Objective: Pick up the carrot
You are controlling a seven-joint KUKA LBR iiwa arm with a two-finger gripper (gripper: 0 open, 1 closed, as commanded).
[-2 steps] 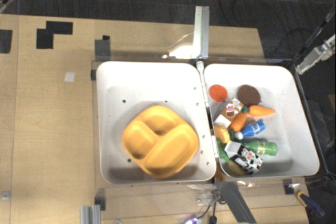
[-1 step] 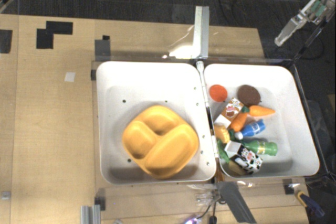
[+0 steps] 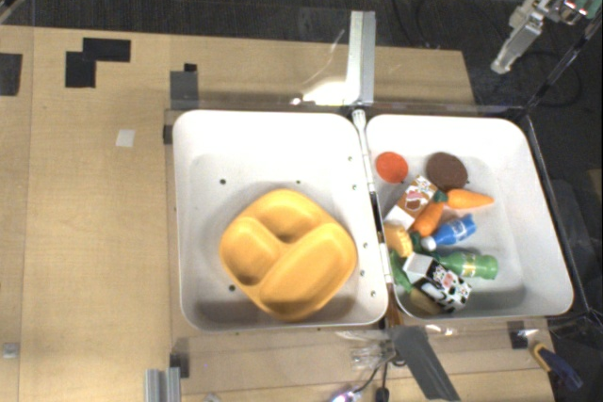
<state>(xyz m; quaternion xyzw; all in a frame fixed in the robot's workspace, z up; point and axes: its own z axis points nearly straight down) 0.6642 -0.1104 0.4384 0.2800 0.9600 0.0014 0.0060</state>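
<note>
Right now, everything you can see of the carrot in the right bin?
The carrot is a small orange toy, plastic by its look, cone-shaped, thick at the left and tapering to a point at the right. It lies flat, roughly level across the view, in the upper middle of the right bin. Its thick end sits just below the brown round piece and seems to touch it. The gripper is up at the view's top right, well away from the carrot.
</note>
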